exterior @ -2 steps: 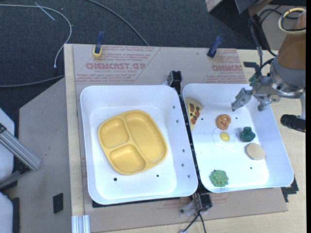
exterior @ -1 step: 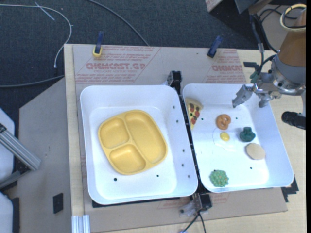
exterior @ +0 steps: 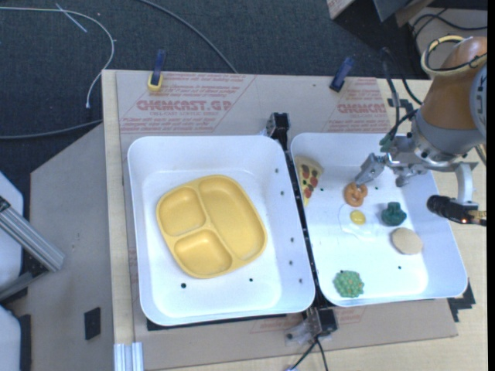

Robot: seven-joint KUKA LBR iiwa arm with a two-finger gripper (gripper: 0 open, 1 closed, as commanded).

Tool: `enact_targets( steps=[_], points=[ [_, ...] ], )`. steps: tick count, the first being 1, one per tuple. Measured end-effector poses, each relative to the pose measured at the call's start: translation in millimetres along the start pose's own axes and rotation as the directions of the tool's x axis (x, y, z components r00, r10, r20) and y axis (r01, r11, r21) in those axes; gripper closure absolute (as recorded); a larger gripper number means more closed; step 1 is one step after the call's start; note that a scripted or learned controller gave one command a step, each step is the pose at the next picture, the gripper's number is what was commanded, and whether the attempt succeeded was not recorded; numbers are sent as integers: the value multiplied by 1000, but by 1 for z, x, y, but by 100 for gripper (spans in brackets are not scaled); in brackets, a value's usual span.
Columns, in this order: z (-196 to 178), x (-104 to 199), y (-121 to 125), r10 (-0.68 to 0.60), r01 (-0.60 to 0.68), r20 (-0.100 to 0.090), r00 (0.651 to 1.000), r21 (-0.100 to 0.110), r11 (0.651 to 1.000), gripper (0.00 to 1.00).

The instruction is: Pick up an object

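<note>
Seen from the camera above the bench, the grey arm with the orange band is reaching in from the right side and is hanging over the upper part of the right bin (exterior: 441,284). The gripper (exterior: 387,173) is standing wide apart, with nothing between its fingers; one finger (exterior: 370,170) is pointing down toward the orange ring-shaped toy (exterior: 355,195), which is lying just below it on the bin floor. Taking this orange ring as landmark: a fried-egg toy (exterior: 356,219) is lying just under it, a dark green piece (exterior: 394,214) is sitting to its right, a beige round piece (exterior: 407,242) is lying further down to the right, a light green leafy piece (exterior: 349,284) is resting well below it, and a pizza slice (exterior: 308,178) is lying to its left near the bin wall. Well to the left of the ring, the left bin (exterior: 147,161) is holding a yellow divided plate (exterior: 210,224).
</note>
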State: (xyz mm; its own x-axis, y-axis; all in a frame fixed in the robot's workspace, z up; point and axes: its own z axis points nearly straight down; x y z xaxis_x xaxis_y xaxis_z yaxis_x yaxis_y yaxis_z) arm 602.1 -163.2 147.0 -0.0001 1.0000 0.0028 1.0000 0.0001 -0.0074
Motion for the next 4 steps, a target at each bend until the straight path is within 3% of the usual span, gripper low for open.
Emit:
enact_targets(
  steps=[1, 2, 3, 4],
  points=[
    [49, 9, -4, 0, 0, 1, 1000, -4, 1000, 0],
    [63, 10, -4, 0, 0, 1, 1000, -3, 1000, 0],
    [51, 10, -3, 0, 0, 1, 1000, -7, 1000, 100],
    [-1, 11, -12, 0, 0, 4, 1000, -13, 1000, 100]
  ],
)
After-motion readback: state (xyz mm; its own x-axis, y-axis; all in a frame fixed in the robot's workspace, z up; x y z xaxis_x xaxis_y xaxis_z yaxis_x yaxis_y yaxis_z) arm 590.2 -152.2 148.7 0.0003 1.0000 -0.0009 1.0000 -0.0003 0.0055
